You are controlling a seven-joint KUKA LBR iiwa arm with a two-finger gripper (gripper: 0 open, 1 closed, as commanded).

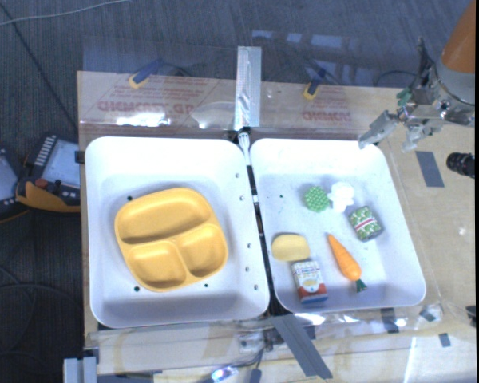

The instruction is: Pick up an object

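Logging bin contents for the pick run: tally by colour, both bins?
Yellow: 2 - yellow plastic divided tray, yellow rounded lump
Green: 2 - green bumpy ball, green patterned packet
White: 1 - white lump
Orange: 1 - orange toy carrot
Red-and-white: 1 - small carton
Total: 7

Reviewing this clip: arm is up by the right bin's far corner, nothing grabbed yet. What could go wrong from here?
1. The items in the right bin are packed together: the green ball, white object and green packet nearly touch, so a descent may nudge or catch two.
2. The carrot lies beside the small carton and is slim and tapered; it might slip out.
3. The gripper hovers over the bin's rim and could clip it descending.
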